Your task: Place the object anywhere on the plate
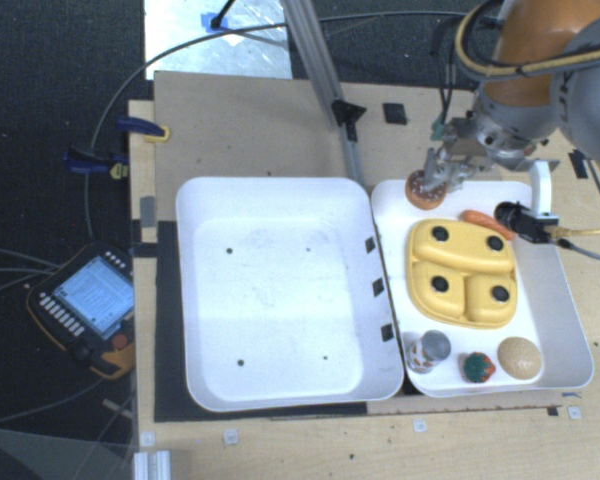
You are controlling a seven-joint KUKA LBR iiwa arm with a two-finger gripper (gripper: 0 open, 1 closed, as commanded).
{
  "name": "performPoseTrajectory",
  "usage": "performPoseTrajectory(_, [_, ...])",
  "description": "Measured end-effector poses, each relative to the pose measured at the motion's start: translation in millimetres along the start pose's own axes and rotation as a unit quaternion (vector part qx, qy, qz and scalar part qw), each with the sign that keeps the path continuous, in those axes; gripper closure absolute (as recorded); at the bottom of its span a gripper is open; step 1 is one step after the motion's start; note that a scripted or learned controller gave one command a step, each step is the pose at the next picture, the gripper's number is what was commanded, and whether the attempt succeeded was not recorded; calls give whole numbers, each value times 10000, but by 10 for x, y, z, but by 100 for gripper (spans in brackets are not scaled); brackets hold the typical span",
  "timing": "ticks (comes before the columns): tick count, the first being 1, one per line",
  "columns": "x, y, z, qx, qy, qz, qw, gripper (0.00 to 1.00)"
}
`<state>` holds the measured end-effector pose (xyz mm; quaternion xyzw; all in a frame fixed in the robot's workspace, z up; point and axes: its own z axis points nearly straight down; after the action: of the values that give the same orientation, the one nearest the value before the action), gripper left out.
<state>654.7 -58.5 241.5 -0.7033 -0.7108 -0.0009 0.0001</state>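
Round brown object (425, 190) sits in the bin corner just up-left of the yellow plate (463, 271). My end effector (442, 171) hangs right over it, touching or nearly; open or closed, I cannot tell. Plate lies down-right.

No words or numbers can be read; the pendant screen (92, 296) seems too blurred.

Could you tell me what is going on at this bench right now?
The grey arm's hand is low over a small round brown object at the far corner of the right white bin. The yellow sectioned plate beside it carries nothing loose, so the placing is not yet done.
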Motion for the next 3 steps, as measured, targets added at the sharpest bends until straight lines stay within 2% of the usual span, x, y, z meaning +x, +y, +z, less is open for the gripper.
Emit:
performPoseTrajectory(1, [550,-10,-75,-9,4,-2,10000,100])
performPoseTrajectory(2, [1066,-16,88,3,3,1,10000,100])
performPoseTrajectory(3, [1660,-27,17,-9,9,-4,10000,100])
